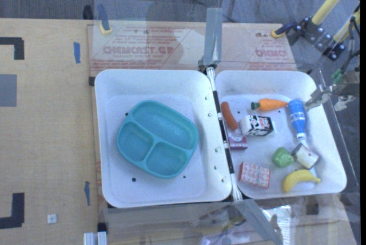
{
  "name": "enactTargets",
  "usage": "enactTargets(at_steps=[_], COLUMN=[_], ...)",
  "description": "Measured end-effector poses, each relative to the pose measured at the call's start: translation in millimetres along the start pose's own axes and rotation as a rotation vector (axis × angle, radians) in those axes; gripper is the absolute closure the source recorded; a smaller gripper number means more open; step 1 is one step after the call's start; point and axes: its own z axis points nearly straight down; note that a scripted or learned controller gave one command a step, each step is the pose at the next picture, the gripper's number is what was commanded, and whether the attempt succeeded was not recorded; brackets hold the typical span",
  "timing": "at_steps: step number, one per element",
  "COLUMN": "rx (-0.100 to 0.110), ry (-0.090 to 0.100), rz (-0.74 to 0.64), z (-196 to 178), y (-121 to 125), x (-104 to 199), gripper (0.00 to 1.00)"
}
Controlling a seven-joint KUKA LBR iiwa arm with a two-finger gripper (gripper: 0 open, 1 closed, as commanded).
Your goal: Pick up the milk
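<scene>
Milk carton (258, 124) lying on its side in right-hand bin (323, 181), upper-middle area, white with black cow patches, long axis roughly across the frame, slightly tilted. Untouched; not yet lifted.

End effector (322, 95) at right bin's far right rim, partly off the bin, thin metallic parts visible against clutter. Clenched or released: cannot tell, too small and blurred. Nothing seen held.

Key relation: milk well apart from end effector, toward frame-left and a little lower in frame. Blue bottle (297, 117) between the two, standing right in the straight path, just beside end effector. Likely need for approach from above, not a sideways sweep.

Neighbours of milk: orange carrot (270, 104) just beyond it on the far side; red sausage (230, 115) on the side away from end effector, near bin divider; small pink-and-white packet (237, 141) below the sausage. Farther down from end effector: green pepper (282, 157), small white box (306, 155), banana (299, 180), red patterned packet (254, 175).

Left bin (108, 124) farthest from end effector, holding teal divided plate (157, 139).

Arm pose: reaching in from frame-right, mostly out of view; wrist high over the rim by appearance, not yet descended over milk. Judged early stage: travel toward carton pending, then grasp across its short side.
</scene>
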Motion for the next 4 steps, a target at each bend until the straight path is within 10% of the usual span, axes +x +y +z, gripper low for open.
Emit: enactTargets(at_steps=[1, 2, 3, 4], rx=[-0.003, 0.0, -0.007, -0.006], ry=[-0.002, 0.0, -0.002, -0.002], rz=[0.096, 0.054, 0.181, 0.29], z=[-47.5, 83.8, 156.5, 156.9], y=[34.2, -32.2, -27.4, 45.2], x=[10.4, 54.1, 97.0, 109.6], gripper=[0.0, 0.0, 0.0, 0.0])
